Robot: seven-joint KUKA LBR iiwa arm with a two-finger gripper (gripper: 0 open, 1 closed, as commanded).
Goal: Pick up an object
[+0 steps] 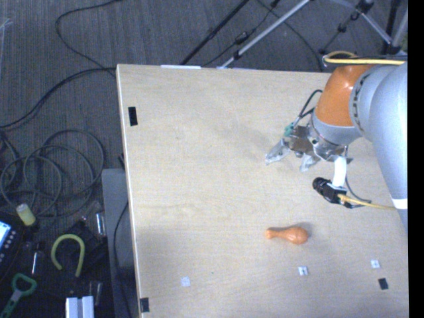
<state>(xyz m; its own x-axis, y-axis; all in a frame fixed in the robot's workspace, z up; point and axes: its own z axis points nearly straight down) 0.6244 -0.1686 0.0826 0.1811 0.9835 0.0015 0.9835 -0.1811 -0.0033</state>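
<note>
A small orange object [288,234], shaped like a gourd with a thin neck pointing left, lies on the tan bench top [199,191] toward the front right. My gripper [287,163] hangs over the bench some way behind that object, a little to its left. It is open, with its two metal fingers [273,156] spread and nothing between them. The grey arm with its orange band [338,101] reaches in from the right.
Black tape marks [132,116] and small white tags [303,270] dot the bench top. A black and yellow cable [334,194] hangs from the wrist. Left of the bench edge, cables and tools [59,171] lie on the floor. Tripod legs [285,15] stand behind.
</note>
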